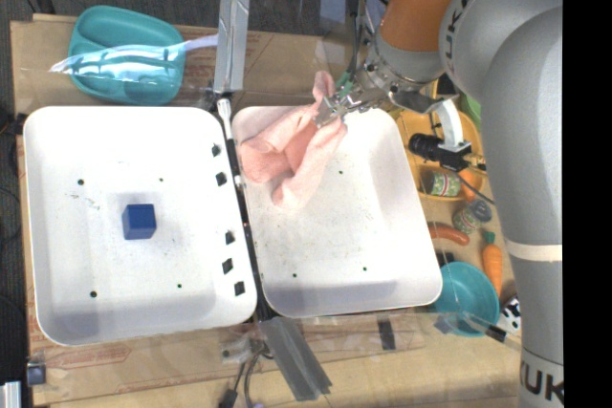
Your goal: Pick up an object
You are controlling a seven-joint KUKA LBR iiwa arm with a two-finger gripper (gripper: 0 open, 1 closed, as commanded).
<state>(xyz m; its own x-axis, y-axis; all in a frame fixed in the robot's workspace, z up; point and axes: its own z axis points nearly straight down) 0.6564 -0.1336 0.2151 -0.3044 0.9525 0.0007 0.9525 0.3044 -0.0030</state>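
Observation:
A pink cloth (pixel 287 153) hangs over the upper left part of the right bin (pixel 382 263), its top corner pulled up. My gripper (pixel 335 103) is at the bin's back edge, shut on that raised corner of the cloth. The rest of the cloth drapes down onto the bin floor near the divider. A small blue cube (pixel 140 221) sits alone in the left bin (pixel 57 301).
A teal scoop-shaped object (pixel 124 53) with a clear plastic bag lies behind the left bin. Right of the right bin are a teal bowl (pixel 466 296), a carrot (pixel 491 268) and other small items. The grey arm fills the right side.

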